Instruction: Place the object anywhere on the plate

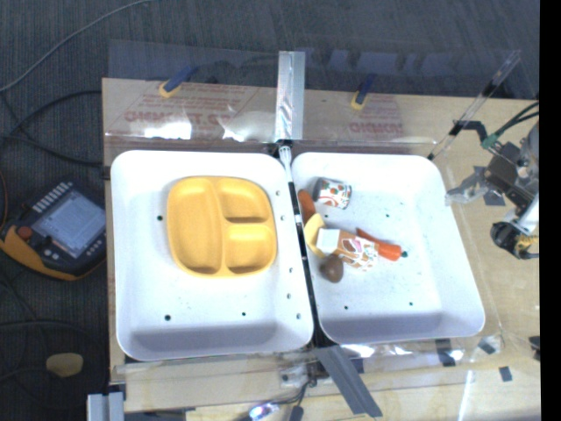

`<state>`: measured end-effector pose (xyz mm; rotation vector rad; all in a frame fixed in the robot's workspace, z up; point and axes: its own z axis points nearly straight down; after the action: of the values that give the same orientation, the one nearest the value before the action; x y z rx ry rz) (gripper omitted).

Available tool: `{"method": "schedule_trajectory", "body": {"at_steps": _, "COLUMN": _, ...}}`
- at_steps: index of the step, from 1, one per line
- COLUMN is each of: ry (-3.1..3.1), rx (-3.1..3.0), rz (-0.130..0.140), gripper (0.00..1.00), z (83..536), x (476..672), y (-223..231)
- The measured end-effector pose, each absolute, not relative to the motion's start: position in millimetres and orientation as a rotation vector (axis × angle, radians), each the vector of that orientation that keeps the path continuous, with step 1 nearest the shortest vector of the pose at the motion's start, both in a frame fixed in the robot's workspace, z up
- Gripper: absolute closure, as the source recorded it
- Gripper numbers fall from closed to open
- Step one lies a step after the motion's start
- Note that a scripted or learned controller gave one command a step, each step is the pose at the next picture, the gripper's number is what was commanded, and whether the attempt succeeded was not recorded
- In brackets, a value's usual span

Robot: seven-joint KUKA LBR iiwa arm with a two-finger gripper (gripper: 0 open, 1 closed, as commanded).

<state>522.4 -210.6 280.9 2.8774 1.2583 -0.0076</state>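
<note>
Two white bins are seen side by side on the bench.
The tool is parked right of the right bin; its opening cannot be told. Small objects lie clustered there; the yellow plate sits in the left bin.

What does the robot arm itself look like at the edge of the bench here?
Little of the arm shows, at the view's right edge: dark grey and black metal parts, a pale casing, thin black and green cables, and a rounded black piece with a yellow touch lower down.
</note>
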Motion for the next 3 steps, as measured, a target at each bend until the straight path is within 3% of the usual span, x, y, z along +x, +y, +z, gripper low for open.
{"method": "schedule_trajectory", "body": {"at_steps": 1, "ry": 0.905, "rx": 3.010, "rz": -0.007, "gripper": 0.00, "z": 300.5, "x": 484.0, "y": -210.9}}
{"method": "schedule_trajectory", "body": {"at_steps": 3, "ry": 0.316, "rx": 3.125, "rz": -0.009, "gripper": 0.00, "z": 366.3, "x": 483.6, "y": -224.0}}
